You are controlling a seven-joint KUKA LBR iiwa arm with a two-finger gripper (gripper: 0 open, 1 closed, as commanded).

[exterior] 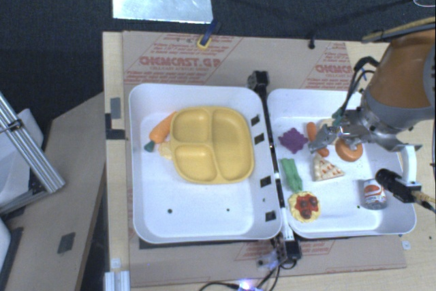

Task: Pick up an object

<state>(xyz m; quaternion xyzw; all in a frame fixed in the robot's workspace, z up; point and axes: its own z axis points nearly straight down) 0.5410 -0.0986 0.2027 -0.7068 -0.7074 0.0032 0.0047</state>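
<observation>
Bench: brown board top, printed in red, bearing two shallow white bins side by side.

Left bin: white, held a yellow divided plate with three compartments, lying near the middle. A toy carrot, orange with a green tip, lay against the plate's left edge, slanting toward the bin's upper wall.

Right bin: white, held the smaller toy pieces and the arm's working end.

Arm: grey with an orange band, entered from the right and reached over the upper right part of the right bin.

Gripper: hung over the bin's middle, above and beside the small pieces; how far the fingers stood apart could not be told, and nothing could be seen between them.

Purple piece: leafy shape, near the bin's left wall, left of the gripper.

Green piece: long and narrow, just below the purple one.

Pizza slice: pale wedge with red spots, just below the gripper.

Round yellow piece: topped in red, near the bin's lower wall.

Orange disc: right of the pizza slice, close under the gripper.

Small can: red and white, toward the lower right corner, beside a black part of the arm's tooling.

Small orange piece: between the purple piece and the gripper
</observation>
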